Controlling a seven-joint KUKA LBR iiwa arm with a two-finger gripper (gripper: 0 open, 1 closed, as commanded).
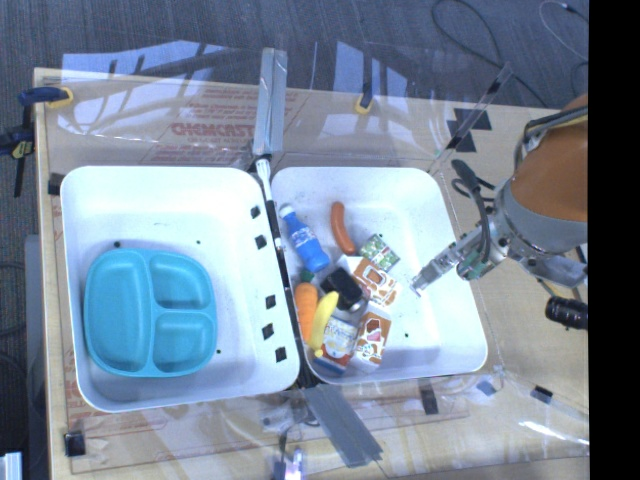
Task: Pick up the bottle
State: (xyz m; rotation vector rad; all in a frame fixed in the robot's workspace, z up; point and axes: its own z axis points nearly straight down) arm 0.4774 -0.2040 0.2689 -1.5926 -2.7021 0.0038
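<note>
A blue bottle [304, 240] with a white cap lies on its side along the left wall of the right bin [440, 208], cap toward the back. My gripper [422, 278] hangs over the right part of that bin. It points left toward the pile, about a hand's width right of the bottle, and touches nothing. Small printed cartons [378, 268] lie between the gripper and the bottle. No object is in the gripper.
Beside the bottle lie a sausage [343, 228], a carrot [306, 306], a banana [326, 318] and a clear jar [342, 332] with a dark lid. The left bin [120, 193] holds a blue divided plate [150, 311]. A metal divider [268, 108] runs between the bins.
</note>
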